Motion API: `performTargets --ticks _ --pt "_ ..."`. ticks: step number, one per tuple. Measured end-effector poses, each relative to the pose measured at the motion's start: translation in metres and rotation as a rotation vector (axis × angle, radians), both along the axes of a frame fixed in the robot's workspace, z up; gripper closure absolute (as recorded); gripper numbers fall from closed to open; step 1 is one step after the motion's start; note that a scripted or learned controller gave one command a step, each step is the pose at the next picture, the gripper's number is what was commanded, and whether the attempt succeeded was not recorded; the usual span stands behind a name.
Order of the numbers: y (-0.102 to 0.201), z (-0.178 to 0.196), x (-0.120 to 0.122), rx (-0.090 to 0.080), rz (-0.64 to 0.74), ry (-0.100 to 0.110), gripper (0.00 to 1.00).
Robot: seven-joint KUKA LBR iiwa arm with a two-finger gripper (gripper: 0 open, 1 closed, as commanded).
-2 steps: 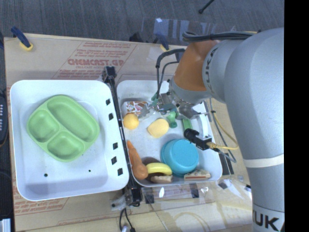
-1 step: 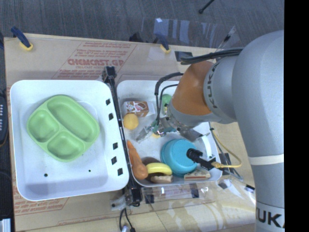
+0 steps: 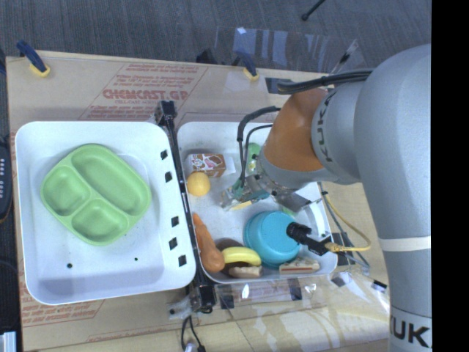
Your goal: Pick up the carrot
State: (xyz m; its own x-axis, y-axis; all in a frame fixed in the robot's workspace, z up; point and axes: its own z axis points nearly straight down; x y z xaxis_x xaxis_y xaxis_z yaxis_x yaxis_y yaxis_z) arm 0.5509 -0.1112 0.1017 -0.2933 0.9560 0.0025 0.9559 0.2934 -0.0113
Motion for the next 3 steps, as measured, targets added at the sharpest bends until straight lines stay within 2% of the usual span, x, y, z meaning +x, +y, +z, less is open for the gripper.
performTargets --ticks 1,2,3 --pt "0.015 0.003 -0.007 0.001 -0.298 0.000 1.00" --pt "0.015 0.003 -0.007 0.000 -0.298 0.000 0.00" --pt "0.006 0.056 0.084 -0.002 -0.376 -0.013 0.00"
